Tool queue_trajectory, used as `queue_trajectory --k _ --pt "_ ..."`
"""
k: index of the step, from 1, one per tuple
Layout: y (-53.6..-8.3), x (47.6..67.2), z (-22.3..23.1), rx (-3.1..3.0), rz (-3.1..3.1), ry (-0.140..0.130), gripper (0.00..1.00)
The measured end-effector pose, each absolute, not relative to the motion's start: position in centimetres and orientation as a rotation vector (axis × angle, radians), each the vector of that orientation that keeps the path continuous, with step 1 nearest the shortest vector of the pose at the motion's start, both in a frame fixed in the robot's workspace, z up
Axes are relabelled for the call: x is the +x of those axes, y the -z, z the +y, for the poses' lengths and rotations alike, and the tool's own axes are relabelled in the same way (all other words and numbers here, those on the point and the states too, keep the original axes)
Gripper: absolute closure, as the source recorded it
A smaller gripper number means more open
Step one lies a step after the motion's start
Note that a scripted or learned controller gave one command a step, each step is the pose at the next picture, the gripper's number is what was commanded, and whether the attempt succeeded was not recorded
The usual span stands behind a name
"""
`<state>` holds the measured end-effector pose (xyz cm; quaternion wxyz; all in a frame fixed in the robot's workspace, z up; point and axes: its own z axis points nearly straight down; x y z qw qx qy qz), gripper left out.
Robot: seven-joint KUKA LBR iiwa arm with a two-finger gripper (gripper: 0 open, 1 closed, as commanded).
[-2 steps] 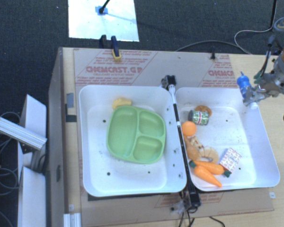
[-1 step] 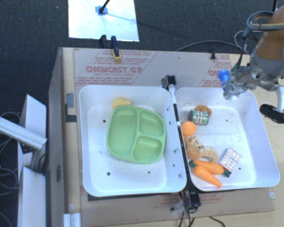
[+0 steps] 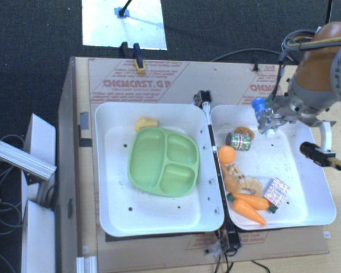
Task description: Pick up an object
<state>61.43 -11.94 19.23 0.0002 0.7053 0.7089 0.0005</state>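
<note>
Over the back part of the right bin (image 3: 324,206), close to its far wall: the gripper (image 3: 267,124), pointing down from the grey and orange arm. Cannot tell whether clenched or released; nothing visibly caught in it.

Right against its upper left side, a small blue piece (image 3: 259,104); hard to say whether loose or part of the tool.

Just left of the gripper and slightly nearer the camera, lying on its side: a small can (image 3: 238,141) with a green and red label, apart from the gripper. Touching the can's far side, a brown round thing (image 3: 245,132).

Further left and nearer the camera, beside the wall between the bins: an orange ball (image 3: 227,154).

Nearer the camera than that, well apart from the gripper: pale tan pastry pieces (image 3: 239,181), then two carrots (image 3: 251,205) side by side near the right bin's front wall.

Almost straight toward the camera from the gripper, just right of the carrots: a small box (image 3: 277,191) with a red and white pattern.

Far to the gripper's left, in the left bin (image 3: 111,209): a green divided plate (image 3: 163,162) lying flat, and beyond its far left corner a small yellow thing (image 3: 146,123).
</note>
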Motion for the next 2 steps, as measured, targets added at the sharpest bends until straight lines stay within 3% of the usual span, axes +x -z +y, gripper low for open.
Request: queue_trajectory --k 1,2 --pt "-19.3 61.4 -12.0 2.215 2.225 -0.001 0.00" --pt "-12.1 60.2 -8.4 2.217 2.227 0.000 0.00"
